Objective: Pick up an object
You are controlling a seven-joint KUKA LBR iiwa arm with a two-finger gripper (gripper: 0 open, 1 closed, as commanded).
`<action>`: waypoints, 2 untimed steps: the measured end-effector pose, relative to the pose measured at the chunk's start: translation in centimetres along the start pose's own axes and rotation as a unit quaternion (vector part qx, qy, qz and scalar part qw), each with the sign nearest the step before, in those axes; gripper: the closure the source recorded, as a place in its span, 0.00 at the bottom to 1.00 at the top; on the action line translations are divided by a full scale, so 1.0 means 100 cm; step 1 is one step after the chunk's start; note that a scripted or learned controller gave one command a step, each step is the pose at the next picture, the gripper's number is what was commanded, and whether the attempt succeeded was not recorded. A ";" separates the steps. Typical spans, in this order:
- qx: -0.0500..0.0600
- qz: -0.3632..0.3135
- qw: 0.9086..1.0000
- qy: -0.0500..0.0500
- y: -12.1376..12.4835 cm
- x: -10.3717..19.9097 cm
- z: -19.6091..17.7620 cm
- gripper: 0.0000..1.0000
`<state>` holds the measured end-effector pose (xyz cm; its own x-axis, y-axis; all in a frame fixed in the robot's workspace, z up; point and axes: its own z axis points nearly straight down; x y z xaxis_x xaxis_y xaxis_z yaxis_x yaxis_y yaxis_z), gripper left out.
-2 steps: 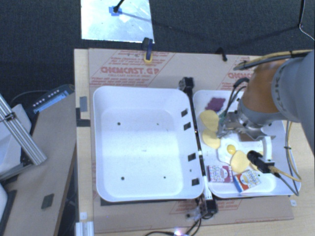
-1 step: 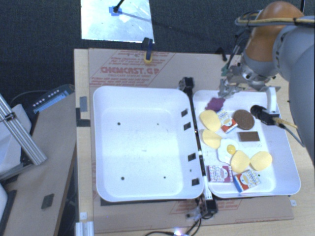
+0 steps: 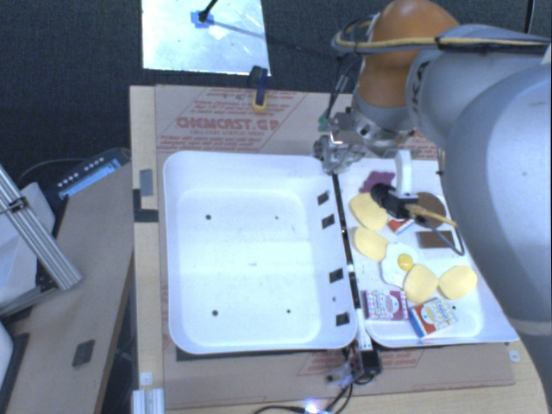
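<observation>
— Progress so far?
— None, I'd judge: gripper [image 3: 332, 156] hangs at upper centre over the bins' divider, carrying nothing visible; its opening, I cannot tell.
— Objects?
— Yellow pieces [image 3: 371, 214] lie in the right bin [image 3: 483, 322], lower right, unpicked.

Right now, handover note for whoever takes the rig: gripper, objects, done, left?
Gripper: at the far end of the divider between the two bins, under the orange wrist band. Nothing is seen in it; whether it is open or shut can't be told from this view.
Objects: all in the right bin. Yellow pieces along its left side, a fried egg toy, small cartons at the near end, a purple item at the far end.
Left bin: plain white floor.
Done: no pick seen yet.
Left: descend into the right bin, grasp one object, lift.
</observation>
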<state>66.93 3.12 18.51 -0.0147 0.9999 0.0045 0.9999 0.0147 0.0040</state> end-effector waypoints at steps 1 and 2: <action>-0.002 0.001 1.000 -0.001 0.001 0.082 -0.049 1.00; 0.000 0.002 1.000 0.000 0.002 0.145 -0.068 1.00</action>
<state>66.84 17.59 25.37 -0.0101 0.9999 0.0037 0.9999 0.0101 0.0041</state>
